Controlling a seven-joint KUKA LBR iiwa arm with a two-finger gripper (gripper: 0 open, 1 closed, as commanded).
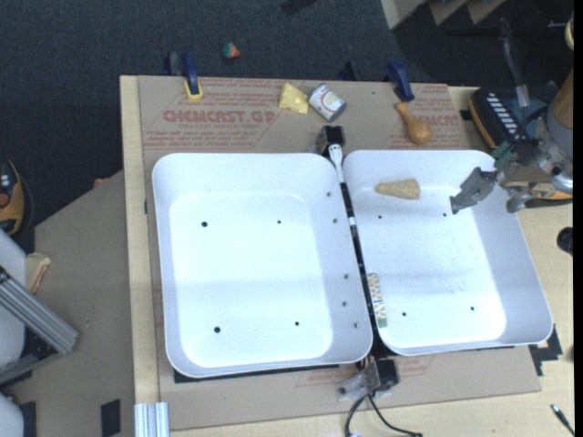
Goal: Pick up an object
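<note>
Left bin [182,244]: white, marked with small black dots. Right bin [510,280]: white, same black dots, with faint grey speckling on its floor. Object in the right bin [398,188]: tan. Desk [146,116]: pale beige board with faded red lettering along the far edge. Two clamps [190,73] on that edge: blue, the left one with a yellow tip. Wedge [293,99] on the board: yellow. Small box [327,102] beside it: white and grey. Wooden piece [413,123]: orange-brown. Gripper [487,189]: dark grey metal. Floor [82,25]: dark blue-grey carpet, bearing one small orange-and-green item [231,51].
</note>
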